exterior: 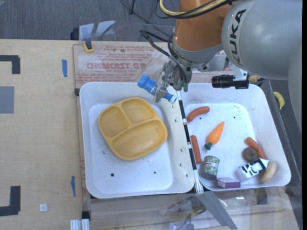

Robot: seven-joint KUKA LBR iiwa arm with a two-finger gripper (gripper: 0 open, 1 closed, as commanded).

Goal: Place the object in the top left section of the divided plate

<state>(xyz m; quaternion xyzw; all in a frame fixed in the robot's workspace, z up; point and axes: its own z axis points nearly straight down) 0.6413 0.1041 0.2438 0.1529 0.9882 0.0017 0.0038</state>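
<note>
My pincer (163,87) hangs over the left bin's (91,143) far right corner, closed on a blue object (152,88) that juts out to its nine o'clock. The yellow divided plate (133,127) lies at about seven o'clock from it, flat in that bin. At four o'clock, in the right bin (268,109), I see a carrot (216,133) and sausages (198,112).

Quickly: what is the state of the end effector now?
End effector: closed on a blue object, above the left bin's right rim.
</note>
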